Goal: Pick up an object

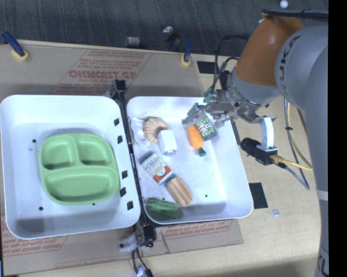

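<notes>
Two shallow white bins side by side on a cardboard sheet (98,68) covering the bench.

Left bin (11,154): green divided tray (78,167) lying flat near the middle.

Right bin (234,178): all the loose objects.
- Back left: tan croissant (155,126), with a white cylinder (168,142) just beside it on the right.
- Near the middle: orange carrot (195,137), green end towards the front.
- In front of the cylinder: small printed box (155,167), touching a tan bread stick (180,191) at its front right corner.
- Against the front wall: dark green cucumber (163,208).

Reaching in from the right: grey arm (306,62) with an orange band.

Gripper (206,113) low over the back right part of the right bin, just above a small green-and-red packet (206,128) lying beside the carrot. Jaw opening impossible to tell at this slant, and likewise any contact with the packet
</notes>
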### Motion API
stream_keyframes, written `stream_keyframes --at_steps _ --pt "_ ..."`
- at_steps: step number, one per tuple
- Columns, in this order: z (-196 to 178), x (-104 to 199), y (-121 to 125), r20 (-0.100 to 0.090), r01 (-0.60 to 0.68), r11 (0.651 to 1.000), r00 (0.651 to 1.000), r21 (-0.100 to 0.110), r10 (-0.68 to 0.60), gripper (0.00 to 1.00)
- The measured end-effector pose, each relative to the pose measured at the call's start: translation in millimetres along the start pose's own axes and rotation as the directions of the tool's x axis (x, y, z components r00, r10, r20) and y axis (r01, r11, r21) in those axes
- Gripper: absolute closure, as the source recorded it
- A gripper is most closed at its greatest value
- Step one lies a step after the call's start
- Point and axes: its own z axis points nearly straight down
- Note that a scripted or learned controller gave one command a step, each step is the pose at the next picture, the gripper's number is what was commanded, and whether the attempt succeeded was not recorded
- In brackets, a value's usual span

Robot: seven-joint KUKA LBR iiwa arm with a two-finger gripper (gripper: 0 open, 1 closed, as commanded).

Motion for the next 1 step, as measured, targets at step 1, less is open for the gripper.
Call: stream_keyframes --at_steps 1 --pt "143.2 39.2 -62.2 -0.001 0.0 1.0 1.0 -0.004 0.0 0.0"
